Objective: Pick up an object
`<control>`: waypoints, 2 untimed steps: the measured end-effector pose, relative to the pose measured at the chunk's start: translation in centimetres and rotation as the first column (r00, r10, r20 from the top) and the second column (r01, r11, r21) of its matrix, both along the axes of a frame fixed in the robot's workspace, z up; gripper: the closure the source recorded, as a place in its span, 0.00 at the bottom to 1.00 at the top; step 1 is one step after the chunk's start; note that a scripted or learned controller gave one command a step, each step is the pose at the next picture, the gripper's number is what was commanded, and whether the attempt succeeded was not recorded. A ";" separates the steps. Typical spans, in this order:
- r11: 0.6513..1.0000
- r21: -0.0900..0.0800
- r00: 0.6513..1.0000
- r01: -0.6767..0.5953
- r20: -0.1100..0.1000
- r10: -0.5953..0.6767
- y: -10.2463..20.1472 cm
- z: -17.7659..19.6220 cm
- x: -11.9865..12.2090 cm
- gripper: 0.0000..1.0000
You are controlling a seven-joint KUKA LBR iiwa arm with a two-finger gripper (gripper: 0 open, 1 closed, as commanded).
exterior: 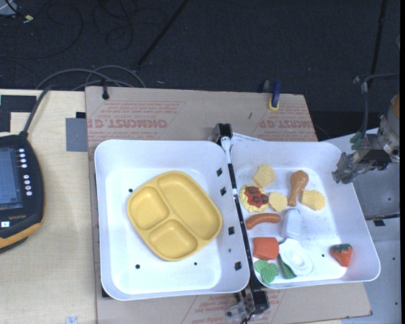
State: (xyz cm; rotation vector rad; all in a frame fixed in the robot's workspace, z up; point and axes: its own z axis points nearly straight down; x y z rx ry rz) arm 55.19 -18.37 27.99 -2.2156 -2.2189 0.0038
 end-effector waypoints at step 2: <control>1.000 -0.005 1.000 -0.002 0.018 0.002 5.5 26.6 -2.9 1.00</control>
